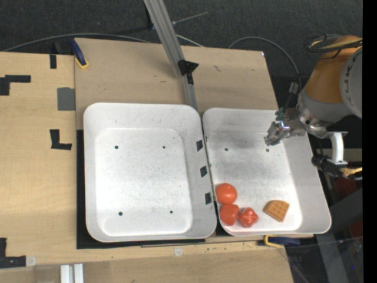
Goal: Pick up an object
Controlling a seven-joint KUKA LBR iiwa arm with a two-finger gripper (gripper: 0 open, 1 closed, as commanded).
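Red and tan were what I saw below and left of the end effector (274, 134): three red pieces (226, 193) along the right bin's (306, 175) near-left edge, a waffle-like piece (276, 210) nearer. I couldn't tell its opening; it carried nothing.

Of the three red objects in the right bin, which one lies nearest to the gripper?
The round red-orange ball, topmost of the three; the other two red pieces lie below it, farther from the gripper.

Arm (336, 81) cut off at right edge; fingers (272, 135) too small to read
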